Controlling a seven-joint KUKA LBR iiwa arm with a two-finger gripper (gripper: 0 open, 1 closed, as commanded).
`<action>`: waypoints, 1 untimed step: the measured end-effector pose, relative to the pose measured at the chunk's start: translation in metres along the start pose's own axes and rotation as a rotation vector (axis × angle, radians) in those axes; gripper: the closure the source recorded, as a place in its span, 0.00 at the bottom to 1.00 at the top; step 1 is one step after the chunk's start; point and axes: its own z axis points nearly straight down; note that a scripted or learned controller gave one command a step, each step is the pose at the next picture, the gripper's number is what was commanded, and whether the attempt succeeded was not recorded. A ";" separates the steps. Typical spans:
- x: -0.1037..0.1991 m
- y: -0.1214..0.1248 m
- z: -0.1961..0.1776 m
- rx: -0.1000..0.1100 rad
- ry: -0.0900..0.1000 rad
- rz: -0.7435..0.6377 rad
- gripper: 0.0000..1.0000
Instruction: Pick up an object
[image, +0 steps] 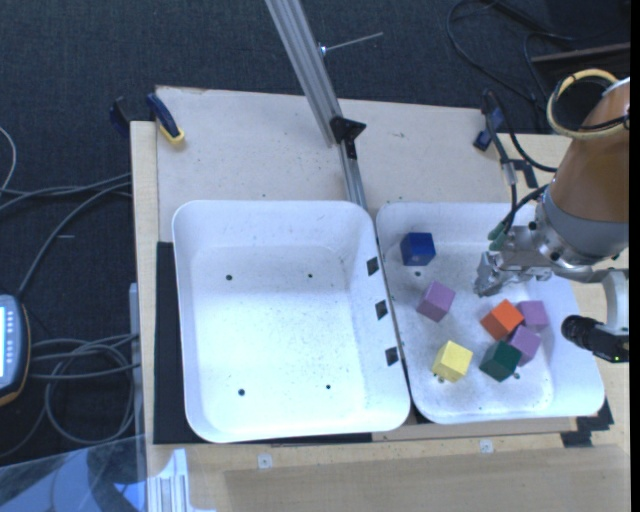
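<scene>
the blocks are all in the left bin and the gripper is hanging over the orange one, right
Not quite. The camera view shows the blocks, such as the blue block and yellow block, lying in the right bin, not the left bin. The gripper does hang just above the orange block.

Smooth white plastic bins (200, 250), speckled; matt wooden bench (250, 140); dark carpeted floor (60, 60).
</scene>
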 end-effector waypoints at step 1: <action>0.043 0.000 0.000 0.007 0.003 -0.004 1.00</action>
